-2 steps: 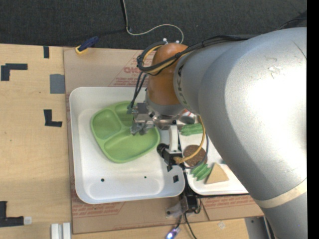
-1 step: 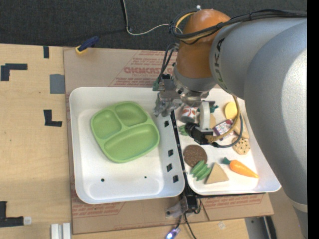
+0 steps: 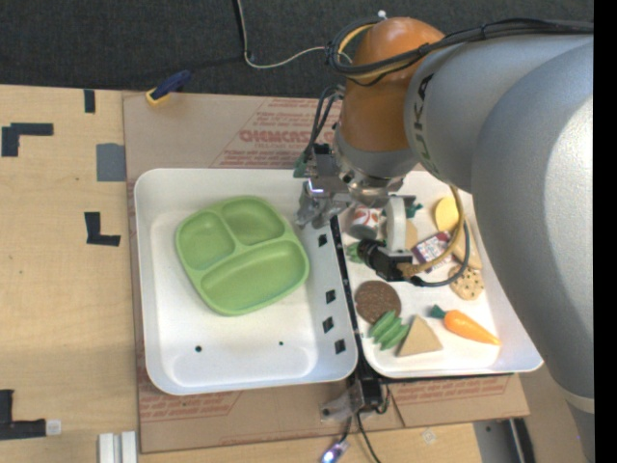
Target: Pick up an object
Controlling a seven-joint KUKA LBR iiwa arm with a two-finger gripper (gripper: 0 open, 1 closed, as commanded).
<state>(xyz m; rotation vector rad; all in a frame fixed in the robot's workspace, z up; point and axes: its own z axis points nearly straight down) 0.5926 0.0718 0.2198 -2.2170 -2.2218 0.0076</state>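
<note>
Nearest in the right bin point(image 3: 511, 360) lie a carrot point(image 3: 469, 327), a wedge point(image 3: 418, 339), green beans point(image 3: 388, 329) and a brown cookie point(image 3: 377, 300), probably light, stiff toy food best pinched across the narrow middle. Farther back the hand point(image 3: 359, 222) hangs over the pile; I cannot tell its state. Beyond, red print on the cardboard point(image 3: 260, 135) is unreadable.

Two white bins point(image 3: 154, 258), one green divided plate point(image 3: 241, 254), one toy carrot point(image 3: 468, 327), one round cookie point(image 3: 377, 300).
</note>
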